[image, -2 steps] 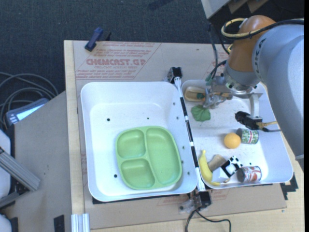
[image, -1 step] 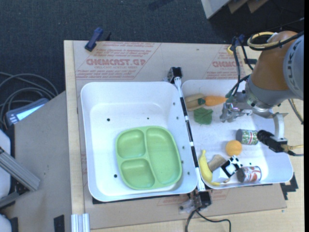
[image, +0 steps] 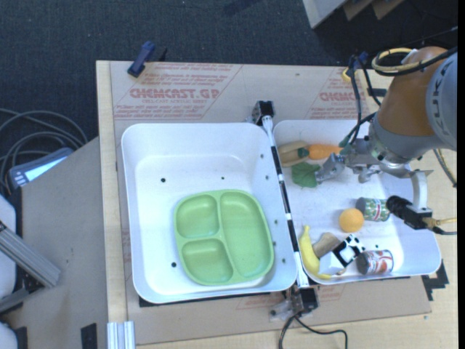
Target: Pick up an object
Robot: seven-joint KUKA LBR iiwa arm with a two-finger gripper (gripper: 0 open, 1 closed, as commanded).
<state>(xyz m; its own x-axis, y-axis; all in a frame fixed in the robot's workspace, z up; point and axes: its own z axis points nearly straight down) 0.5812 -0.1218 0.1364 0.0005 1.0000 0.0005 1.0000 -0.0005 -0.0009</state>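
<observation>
Green divided plate [image: 221, 237] in left bin [image: 145, 151]. Right bin [image: 425, 257]: banana [image: 310, 253], orange ball [image: 352, 219], green toy [image: 305, 174]. My jaws [image: 336, 164] hover beside toy; opening indiscernible.

Reaches in from the right, orange band up, wrist bent down, gripper [image: 328, 167] low near the bin's [image: 429, 257] far-left corner.

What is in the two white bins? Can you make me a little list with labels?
left bin: green divided tray
right bin: banana, orange ball, carrot, green toy, small can, small bottle
arm: gripper low in right bin, beside green toy
</observation>
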